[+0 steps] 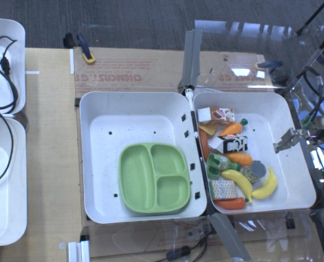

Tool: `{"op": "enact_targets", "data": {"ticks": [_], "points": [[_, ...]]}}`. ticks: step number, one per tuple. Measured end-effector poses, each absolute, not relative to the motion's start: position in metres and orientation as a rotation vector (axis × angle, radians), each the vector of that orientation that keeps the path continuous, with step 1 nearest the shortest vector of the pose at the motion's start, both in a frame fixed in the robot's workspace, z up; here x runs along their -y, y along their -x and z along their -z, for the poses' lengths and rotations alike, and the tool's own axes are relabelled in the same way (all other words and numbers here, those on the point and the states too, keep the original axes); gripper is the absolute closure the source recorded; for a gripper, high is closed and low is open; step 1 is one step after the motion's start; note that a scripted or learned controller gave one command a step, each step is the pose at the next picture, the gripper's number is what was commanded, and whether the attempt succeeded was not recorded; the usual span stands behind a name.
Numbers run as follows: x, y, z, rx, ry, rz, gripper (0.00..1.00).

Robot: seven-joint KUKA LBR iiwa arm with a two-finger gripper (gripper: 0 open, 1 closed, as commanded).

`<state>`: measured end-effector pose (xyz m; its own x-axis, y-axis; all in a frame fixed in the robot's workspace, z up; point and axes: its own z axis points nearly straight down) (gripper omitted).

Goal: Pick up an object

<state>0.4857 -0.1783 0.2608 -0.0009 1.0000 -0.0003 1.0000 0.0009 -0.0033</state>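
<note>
The right white bin (282, 119) holds a pile of toy foods along its left side. At the back lie a white carton (216, 114) and an orange carrot (231, 129). A black-and-white box (235, 144) sits mid-pile above a second orange piece (239, 158). Two yellow bananas (235, 179) (267, 185) lie toward the front, with a grey-blue round piece (256, 172) between them. A patterned packet (223, 189) rests on a red item (231, 203) at the front left. A green vegetable (216, 162) lies by the left wall.
The left white bin (96, 146) holds a green divided plate (154, 177). A grey metal bracket (286, 141) sticks in over the right bin's right rim. Cardboard (129, 72) lies behind the bins. White basins with black cables (1, 91) stand at the far left.
</note>
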Motion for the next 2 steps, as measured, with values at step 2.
{"op": "enact_targets", "data": {"ticks": [2], "points": [[0.127, -0.525, -0.101, 2.352, 2.093, 0.003, 0.0]]}}
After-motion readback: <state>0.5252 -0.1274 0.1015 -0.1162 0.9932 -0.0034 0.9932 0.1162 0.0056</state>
